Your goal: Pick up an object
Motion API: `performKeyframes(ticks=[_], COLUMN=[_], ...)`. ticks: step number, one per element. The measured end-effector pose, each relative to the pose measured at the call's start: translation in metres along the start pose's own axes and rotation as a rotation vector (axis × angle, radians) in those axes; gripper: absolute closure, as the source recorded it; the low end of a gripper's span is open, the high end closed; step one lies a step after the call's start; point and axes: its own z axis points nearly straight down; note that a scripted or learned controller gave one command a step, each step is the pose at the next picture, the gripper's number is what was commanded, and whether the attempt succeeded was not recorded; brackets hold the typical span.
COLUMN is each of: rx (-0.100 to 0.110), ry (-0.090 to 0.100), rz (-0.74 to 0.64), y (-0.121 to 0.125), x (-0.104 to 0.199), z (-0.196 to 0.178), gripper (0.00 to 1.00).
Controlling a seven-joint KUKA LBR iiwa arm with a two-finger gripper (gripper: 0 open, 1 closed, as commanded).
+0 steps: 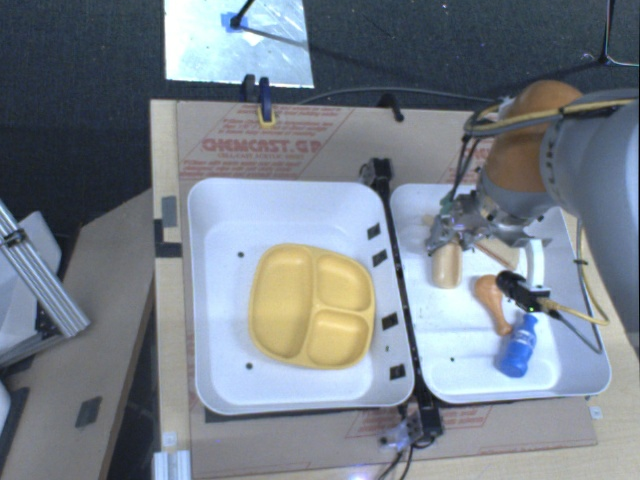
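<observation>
Right bin [462, 360], far-left part: my gripper [450, 233] is down low, at the upper end of a short beige piece [446, 268]. Gripper and piece meet or nearly meet in this view; cannot tell how far the gripper is open, nor whether it has hold of anything.

Beige piece lies on the bin floor near the divider between the bins, long axis running roughly toward and away from the camera.

Same bin, to the right of it: an orange-brown piece with a rounded head [491, 299], slanted. Just below that, a blue bottle-like thing [517, 351], near the front right of the bin. A narrow white piece [535, 261] lies close under my wrist.

Left bin [222, 268]: one yellow divided plate [310, 306], three compartments, flat, about centre.

My arm [595, 163] comes in from the right, orange band [530, 133] above the bin's far edge
</observation>
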Motion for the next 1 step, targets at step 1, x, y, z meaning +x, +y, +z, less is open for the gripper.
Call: performKeyframes(ticks=[1], rx=[-0.003], ry=[0.000], rz=[-0.002], y=[-0.0059], x=[0.0066], z=[-0.0565], gripper=[1.00])
